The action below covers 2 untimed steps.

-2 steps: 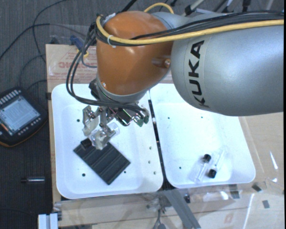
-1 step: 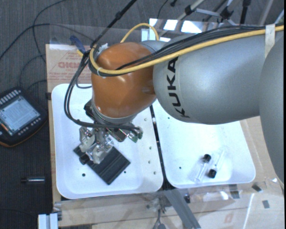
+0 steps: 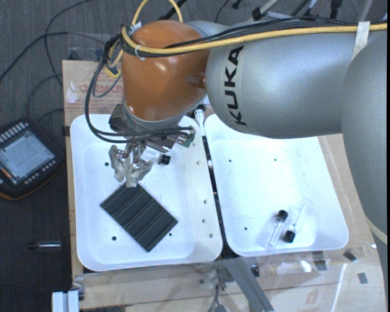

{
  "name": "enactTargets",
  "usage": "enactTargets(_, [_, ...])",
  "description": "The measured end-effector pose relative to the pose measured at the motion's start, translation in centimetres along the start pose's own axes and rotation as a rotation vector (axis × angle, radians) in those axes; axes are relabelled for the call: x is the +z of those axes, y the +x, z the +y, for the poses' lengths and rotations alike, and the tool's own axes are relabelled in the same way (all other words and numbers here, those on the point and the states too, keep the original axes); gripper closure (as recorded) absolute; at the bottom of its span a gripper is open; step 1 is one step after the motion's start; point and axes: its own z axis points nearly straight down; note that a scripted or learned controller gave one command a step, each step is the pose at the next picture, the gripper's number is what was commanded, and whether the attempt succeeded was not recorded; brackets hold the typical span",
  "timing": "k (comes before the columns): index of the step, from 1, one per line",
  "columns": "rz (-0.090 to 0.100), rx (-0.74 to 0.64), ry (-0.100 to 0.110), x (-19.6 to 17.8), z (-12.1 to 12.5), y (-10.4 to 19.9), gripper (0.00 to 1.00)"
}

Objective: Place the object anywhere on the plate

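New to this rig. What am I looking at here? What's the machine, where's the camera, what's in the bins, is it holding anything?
One camera, fixed above the bench, looks down at a slant. The big grey and orange machine is a KUKA robot arm reaching in from the right. At its end is a gripper with metal fingers, hanging over the left bin. That bin holds a dark ribbed plate, lying flat and turned at an angle; the gripper's tip is right at the plate's upper corner. The right bin holds small clear vials with black caps near its lower edge. I see nothing between the fingers, though they are too small and cluttered to tell if they are open or shut.
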Motion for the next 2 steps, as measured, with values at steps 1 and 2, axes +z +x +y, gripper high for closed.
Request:
enactTargets(1, [-0.006,0.002,-0.003,-0.96,0.07,-0.19,1.00])
enactTargets(2, [-0.012,0.005,-0.005,-1.90,0.12,-0.36,1.00])
